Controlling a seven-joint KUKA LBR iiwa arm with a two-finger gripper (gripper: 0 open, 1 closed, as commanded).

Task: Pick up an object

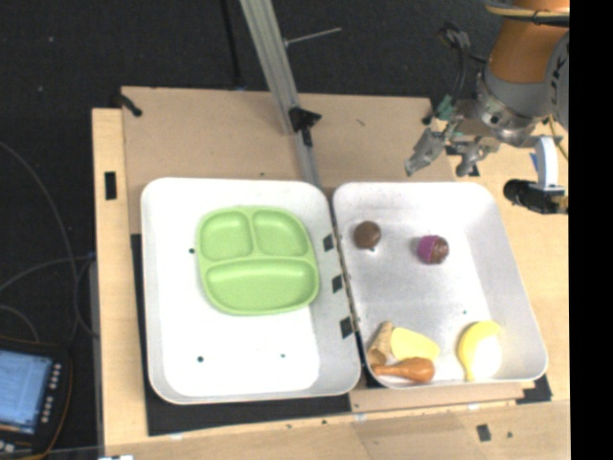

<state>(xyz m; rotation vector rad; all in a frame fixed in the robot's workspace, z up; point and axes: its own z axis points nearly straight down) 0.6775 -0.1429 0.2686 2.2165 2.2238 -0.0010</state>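
Here the gripper is seen above the far rim of the right bin, its fingers spread and nothing between them. In that bin a brown ball and a purple ball are set apart; a yellow wedge, an orange carrot-like piece and a yellow-white egg shape are grouped at the near edge. A green divided plate is held by the left bin.

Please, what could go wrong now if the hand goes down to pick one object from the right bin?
1. The brown ball and purple ball are round, so they may roll away from the hand.
2. The yellow pieces, the orange piece and the yellow-white object lie near the right bin's front wall, which may block a grasp.
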